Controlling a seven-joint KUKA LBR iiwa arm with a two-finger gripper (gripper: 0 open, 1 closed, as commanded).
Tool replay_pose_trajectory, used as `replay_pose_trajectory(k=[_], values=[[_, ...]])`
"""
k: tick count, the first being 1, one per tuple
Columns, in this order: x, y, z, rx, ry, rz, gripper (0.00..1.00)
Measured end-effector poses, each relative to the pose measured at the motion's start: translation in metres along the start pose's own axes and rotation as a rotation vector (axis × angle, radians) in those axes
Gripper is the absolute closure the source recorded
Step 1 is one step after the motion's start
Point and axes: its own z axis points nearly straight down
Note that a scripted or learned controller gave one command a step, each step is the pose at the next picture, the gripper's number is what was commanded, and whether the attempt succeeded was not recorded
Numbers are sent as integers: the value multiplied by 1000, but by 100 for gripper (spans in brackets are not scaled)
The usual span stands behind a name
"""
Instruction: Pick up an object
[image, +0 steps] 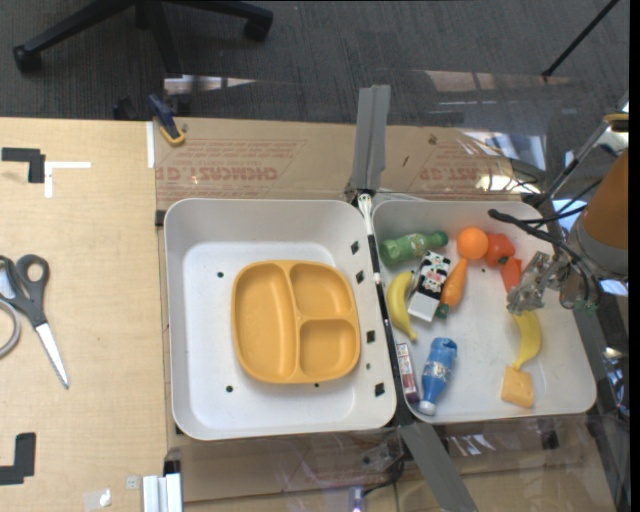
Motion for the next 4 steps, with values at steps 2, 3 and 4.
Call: replay_pose_trajectory(k=[2, 3, 4], values=[[69, -22, 20, -2, 39, -9, 0], [67, -22, 11, -2, 36, -13, 100], [67, -22, 11, -2, 37, -13, 0]])
